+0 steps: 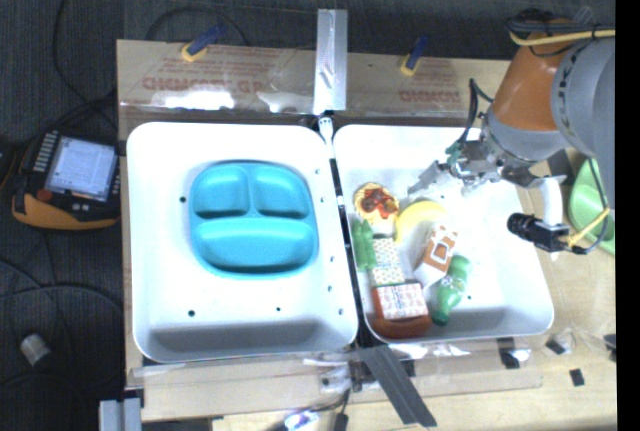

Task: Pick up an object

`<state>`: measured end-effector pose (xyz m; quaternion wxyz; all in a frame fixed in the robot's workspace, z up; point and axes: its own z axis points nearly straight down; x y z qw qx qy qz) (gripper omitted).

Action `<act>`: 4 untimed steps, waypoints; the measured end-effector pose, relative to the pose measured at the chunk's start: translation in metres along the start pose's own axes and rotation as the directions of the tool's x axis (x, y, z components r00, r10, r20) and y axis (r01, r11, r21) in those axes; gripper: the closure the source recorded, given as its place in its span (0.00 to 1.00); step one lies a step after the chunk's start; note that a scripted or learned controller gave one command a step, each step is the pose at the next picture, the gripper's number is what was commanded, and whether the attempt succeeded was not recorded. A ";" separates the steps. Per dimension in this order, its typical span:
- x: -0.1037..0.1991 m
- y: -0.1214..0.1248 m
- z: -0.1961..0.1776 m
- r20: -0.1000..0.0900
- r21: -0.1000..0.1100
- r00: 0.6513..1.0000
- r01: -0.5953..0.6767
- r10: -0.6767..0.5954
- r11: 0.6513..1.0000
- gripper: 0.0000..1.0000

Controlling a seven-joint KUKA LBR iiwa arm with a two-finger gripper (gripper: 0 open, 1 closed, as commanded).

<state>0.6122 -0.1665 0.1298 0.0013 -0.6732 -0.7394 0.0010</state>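
**Arm poised over the cluttered right bin**

A pale wooden bench (580, 319) sits on dark grey carpet, with cables trailing across the floor and a small handheld screen unit (65, 179) lying at the left of the frame. Two shallow white bins of smooth plastic fill the bench. The left bin (160, 319) holds a glossy turquoise divided plate (252, 217) with rounded corners. The right bin (500, 289) carries a tight heap along its left wall: a round orange-and-brown toy (376, 200), a yellow banana-shaped piece (420, 214), a small orange-and-white carton (438, 249), a green bottle (450, 287) and a red-brown block with a patterned top (400, 304).

The gripper (462, 164) hangs over the upper middle of the right bin, just above and right of the heap; I cannot tell how it is set. The grey-and-orange arm (540, 99) enters from the upper right.
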 end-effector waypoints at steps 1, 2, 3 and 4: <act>0.017 -0.066 0.039 -0.003 -0.009 0.944 -0.331 0.331 0.944 0.00; 0.059 -0.057 0.040 -0.001 -0.017 0.866 -0.500 0.500 0.866 0.00; 0.020 -0.124 0.040 -0.001 -0.016 0.879 -0.478 0.478 0.878 0.00; 0.022 -0.122 0.031 -0.003 -0.015 0.880 -0.475 0.475 0.880 1.00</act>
